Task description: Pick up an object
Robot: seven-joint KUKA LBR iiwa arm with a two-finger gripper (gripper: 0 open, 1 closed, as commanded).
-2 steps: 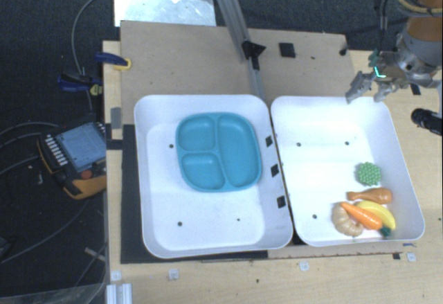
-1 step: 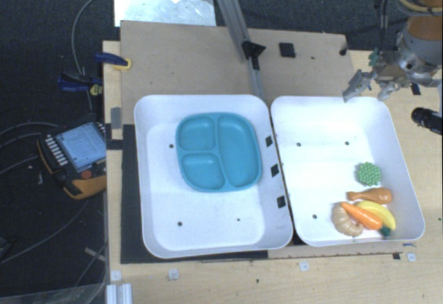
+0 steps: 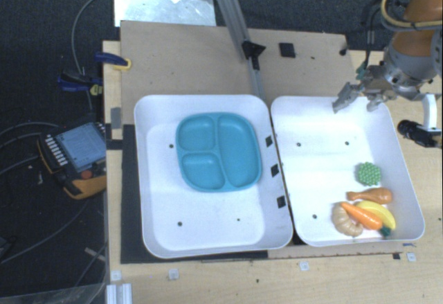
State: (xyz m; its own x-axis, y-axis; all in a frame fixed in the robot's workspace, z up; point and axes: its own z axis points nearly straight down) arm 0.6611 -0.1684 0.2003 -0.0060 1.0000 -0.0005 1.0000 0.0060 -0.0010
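Toy food pile: a green bumpy ball (image 3: 369, 173), a brown drumstick (image 3: 372, 195), a carrot (image 3: 361, 214), a banana (image 3: 378, 213) and a tan pastry-like piece (image 3: 345, 221), all crowded into the lower right corner of the right bin (image 3: 311, 150). The pieces touch or overlap, except the ball, which sits just above the rest, so it looks the easiest single pick. My gripper (image 3: 358, 97) hangs over the bin's upper right rim, fingers spread and nothing between them, well apart from the pile. I judge this a start pose: released and high, clear of the bin wall before descent. The left bin (image 3: 156, 226) holds a blue divided plate (image 3: 218, 152) in its upper half, likely kept as a drop place. Risk: the pile lies close to the corner walls, so a finger may strike the rim.
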